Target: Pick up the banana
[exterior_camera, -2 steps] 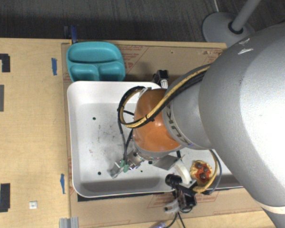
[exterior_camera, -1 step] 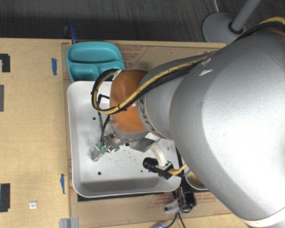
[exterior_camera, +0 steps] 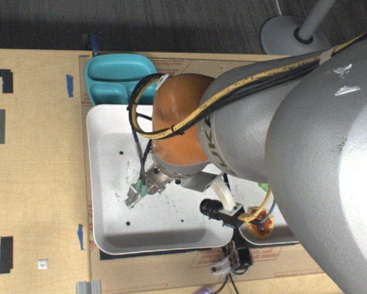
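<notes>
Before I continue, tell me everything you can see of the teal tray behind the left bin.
The teal tray looks like smooth moulded plastic with rounded corners and a raised rim. A ridge divides it into at least two shallow compartments. It lies flat on the bench, right against the far edge of the left white bin. Its right part is hidden behind the arm's orange band, and a black cable loops in front of it. No contents are visible.

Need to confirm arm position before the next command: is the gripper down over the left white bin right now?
Yes, the gripper sits low over the floor of the left white bin, near its middle.
</notes>
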Tool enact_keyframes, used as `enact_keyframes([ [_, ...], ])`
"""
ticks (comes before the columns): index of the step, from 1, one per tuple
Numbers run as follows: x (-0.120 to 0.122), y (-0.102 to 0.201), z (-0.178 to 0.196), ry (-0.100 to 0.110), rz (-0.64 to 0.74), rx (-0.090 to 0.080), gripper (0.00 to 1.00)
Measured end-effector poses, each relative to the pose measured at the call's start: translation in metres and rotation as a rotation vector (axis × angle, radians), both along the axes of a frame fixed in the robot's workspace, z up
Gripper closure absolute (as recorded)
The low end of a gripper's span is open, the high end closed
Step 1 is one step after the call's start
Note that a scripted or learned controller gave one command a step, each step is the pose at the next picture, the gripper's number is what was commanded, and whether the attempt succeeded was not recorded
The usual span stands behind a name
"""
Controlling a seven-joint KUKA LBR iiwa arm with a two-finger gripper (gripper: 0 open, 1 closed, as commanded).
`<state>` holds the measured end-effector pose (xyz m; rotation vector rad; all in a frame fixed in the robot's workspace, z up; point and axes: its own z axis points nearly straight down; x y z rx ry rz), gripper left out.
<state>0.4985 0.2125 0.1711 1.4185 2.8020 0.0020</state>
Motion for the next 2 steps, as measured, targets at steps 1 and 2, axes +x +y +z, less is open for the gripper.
enact_keyframes([
  [1,-0.019,0.004,-0.085,0.0,0.042,0.0,0.0],
  [2,-0.024,0.013,-0.075,0.015,0.05,0.012,1.0],
])
